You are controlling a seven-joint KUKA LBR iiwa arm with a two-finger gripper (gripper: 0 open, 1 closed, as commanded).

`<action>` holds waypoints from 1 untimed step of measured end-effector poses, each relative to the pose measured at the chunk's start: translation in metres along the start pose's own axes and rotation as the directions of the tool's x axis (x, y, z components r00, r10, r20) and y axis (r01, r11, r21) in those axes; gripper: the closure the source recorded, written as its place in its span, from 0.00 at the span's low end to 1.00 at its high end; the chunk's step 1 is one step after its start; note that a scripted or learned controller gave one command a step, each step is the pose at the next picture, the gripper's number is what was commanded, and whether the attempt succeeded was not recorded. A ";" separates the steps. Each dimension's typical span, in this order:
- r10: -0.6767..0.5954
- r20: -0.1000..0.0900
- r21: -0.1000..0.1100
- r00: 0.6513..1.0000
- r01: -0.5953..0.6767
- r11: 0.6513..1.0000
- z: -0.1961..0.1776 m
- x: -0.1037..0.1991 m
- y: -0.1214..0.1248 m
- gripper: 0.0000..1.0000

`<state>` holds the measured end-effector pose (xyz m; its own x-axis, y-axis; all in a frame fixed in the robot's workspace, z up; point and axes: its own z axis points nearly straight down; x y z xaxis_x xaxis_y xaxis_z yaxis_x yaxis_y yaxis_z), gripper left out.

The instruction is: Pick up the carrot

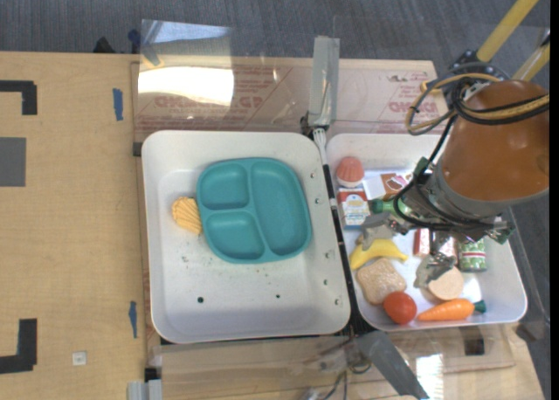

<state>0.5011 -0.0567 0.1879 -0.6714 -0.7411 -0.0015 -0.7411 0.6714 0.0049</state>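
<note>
Carrot, the small orange plastic one with a green stub end (pixel 447 309), lay flat along the lower edge of the right-hand white bin (pixel 515 298), lower right of the frame, stub pointing right. Crowded spot: a red tomato-like ball (pixel 400 306) touched its left tip, and a pale wedge-shaped toy piece (pixel 446 285) sat just above it, touching or nearly so.

Claw (pixel 439 254) hung over the middle of that bin, above and slightly left of the carrot, under the bulky orange-banded wrist. Couldn't tell how wide it stood; metal parts blurred into the clutter below. Nothing visibly held. Judged as pre-grasp, carrot untouched.

Other clutter in the bin: yellow banana toy (pixel 378 252), tan speckled bread-like piece (pixel 383 279), small green-labelled can (pixel 472 255), a few red-and-white packets in the upper part. Left white bin (pixel 166 302) held a teal divided plate (pixel 254 208) and a yellow shell-shaped toy (pixel 186 213) touching the plate's left rim.

Risks as I read them:
- Descent straight down from there would likely hit the pale wedge, not the carrot. Needed a shift toward the lower right first.
- Carrot sat close to the bin's lower wall; one side of the claw could catch on the rim.
- Closing along the carrot's length would pinch the tomato too. Closing across the taper could squirt it out sideways.
</note>
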 end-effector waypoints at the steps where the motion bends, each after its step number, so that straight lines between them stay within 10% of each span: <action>1: -0.891 -0.001 0.005 0.454 0.891 0.454 0.004 -0.020 -0.006 0.00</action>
<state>0.5191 -0.0458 0.1843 0.3551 -0.9348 -0.0040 -0.9348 -0.3551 -0.0040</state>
